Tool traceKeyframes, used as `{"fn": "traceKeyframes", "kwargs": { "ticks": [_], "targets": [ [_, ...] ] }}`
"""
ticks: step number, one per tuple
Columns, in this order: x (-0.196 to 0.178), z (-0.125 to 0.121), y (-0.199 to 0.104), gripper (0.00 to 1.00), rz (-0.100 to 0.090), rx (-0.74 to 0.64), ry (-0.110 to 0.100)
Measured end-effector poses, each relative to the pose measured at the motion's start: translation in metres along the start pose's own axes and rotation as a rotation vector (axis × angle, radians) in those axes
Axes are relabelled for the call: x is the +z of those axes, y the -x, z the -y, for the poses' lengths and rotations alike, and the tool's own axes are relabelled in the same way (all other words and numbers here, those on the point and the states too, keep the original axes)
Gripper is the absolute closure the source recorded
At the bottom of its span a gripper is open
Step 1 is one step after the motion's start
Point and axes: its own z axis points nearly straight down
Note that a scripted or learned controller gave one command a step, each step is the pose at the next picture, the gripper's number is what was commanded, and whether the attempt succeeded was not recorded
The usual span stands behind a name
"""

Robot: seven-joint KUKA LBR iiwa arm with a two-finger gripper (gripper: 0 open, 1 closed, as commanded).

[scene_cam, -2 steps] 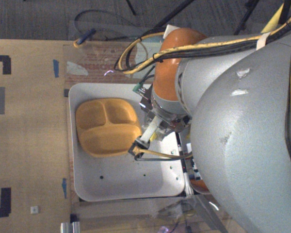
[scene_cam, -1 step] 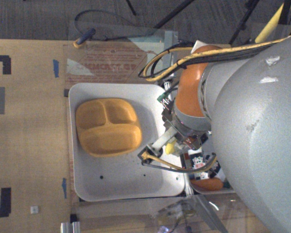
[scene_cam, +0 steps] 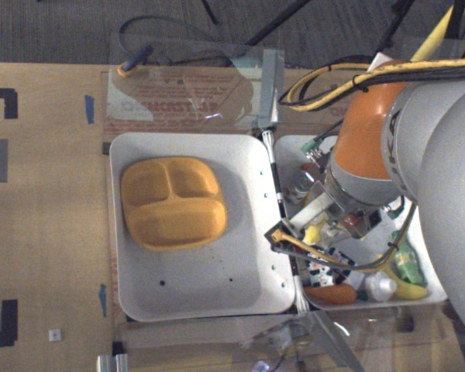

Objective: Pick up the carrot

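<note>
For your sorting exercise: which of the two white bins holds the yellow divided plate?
The left bin; the yellow divided plate lies in it, while the right bin holds small cluttered items.

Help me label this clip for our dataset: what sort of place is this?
Probably a robotics lab: a robot arm over two white bins, blue tape marks on the bench, and tripod legs on carpet.

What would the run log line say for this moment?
arm over right bin | carrot lying at near edge, not held | yellow tray in left bin

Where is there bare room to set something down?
Left bin: bare floor in front of and right of the yellow tray. Right bin is crowded: the carrot, banana and other items sit under the arm.
</note>
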Motion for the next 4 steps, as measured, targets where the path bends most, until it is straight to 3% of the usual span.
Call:
{"fn": "traceKeyframes", "kwargs": {
  "ticks": [1, 2, 3, 4],
  "targets": [
    [-0.009, 0.001, -0.001, 1.0, 0.003, -0.004, -0.002],
    [0.007, 0.012, -0.016, 1.0, 0.002, -0.045, -0.002],
    [-0.051, 0.009, -0.008, 1.0, -0.003, 0.333, 0.002],
    [0.032, -0.041, -0.104, 1.0, 0.001, 0.121, 0.0]
  ]
}}
